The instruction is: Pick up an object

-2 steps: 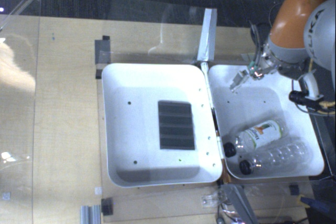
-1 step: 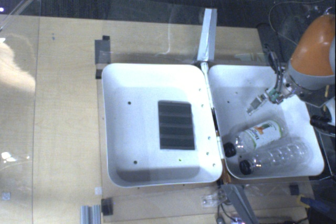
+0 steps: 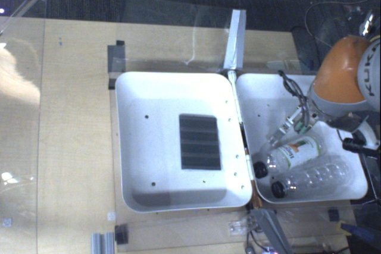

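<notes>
In the right bin (image 3: pixel 262 98) lie two clear plastic bottles with black caps. One bottle (image 3: pixel 293 154) carries a white and green label and points its cap to the lower left. The other bottle (image 3: pixel 318 177) is plain and lies just in front of it, near the bin's front wall. My gripper (image 3: pixel 293 127) hangs low over the right bin, just above the labelled bottle's upper side. A dark ribbed rectangular pad (image 3: pixel 199 141) lies flat in the middle of the left bin (image 3: pixel 137 128).
The grey arm with its orange band (image 3: pixel 339 77) covers the right bin's far right corner. A ridge (image 3: pixel 238 128) divides the two bins. A clear plastic sheet (image 3: pixel 24 98) lies over the wooden bench to the left.
</notes>
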Available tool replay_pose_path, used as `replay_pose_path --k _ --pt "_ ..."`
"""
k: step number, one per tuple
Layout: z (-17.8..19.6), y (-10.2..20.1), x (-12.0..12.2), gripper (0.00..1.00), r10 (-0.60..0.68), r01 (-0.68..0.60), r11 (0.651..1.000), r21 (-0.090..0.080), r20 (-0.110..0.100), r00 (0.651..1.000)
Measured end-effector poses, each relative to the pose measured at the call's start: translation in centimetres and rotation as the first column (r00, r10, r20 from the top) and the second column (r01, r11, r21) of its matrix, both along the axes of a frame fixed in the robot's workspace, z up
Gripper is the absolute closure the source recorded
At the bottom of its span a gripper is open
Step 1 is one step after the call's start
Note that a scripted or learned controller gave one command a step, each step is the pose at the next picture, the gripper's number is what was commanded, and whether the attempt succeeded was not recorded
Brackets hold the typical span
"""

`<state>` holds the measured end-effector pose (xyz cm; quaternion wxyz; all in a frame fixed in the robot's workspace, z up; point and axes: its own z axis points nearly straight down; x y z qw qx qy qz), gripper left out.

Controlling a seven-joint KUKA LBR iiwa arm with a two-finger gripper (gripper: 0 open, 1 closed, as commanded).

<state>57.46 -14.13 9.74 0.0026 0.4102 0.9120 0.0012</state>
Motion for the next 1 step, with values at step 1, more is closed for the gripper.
replay_pose_path --k 1 --pt "-0.81 1.65 3.37 0.0 -0.112 0.112 0.994 0.001 0.006 0.994"
